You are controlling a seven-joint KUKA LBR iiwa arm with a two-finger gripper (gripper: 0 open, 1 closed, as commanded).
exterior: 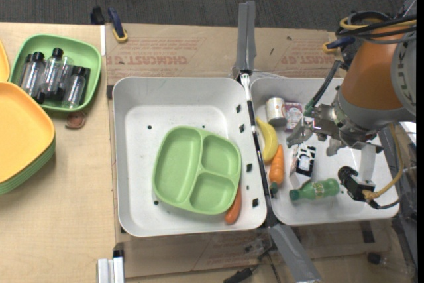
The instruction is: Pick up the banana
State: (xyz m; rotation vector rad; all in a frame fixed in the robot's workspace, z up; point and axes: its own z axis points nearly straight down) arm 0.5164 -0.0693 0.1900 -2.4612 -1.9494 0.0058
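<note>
Yellow and curved, the banana (267,140) lies in the right bin (331,212), close against its left wall, a little right of the frame's middle. A carrot (276,166) lies just below it, touching or almost touching its lower end, and a small can (275,109) stands just above it.

The gripper (301,132) hangs over the middle of the right bin, right of the banana and apart from it. I cannot tell if the fingers are apart or together; the metal parts there are too mixed with the things below.

To do the step well, I think the arm should go left until it is above the middle of the banana, turn so the fingers close across its short width, and come down carefully, because the bin wall and the carrot leave little room.

Counted: one banana, two carrots (the second (233,209) is in the left bin (132,162) at the lower edge of the green tray (197,171)), one green bottle (315,190), one can, two bins. At the upper left of the frame, on the counter (59,228), a green dish (87,56) holds three or four small bottles (53,76).
</note>
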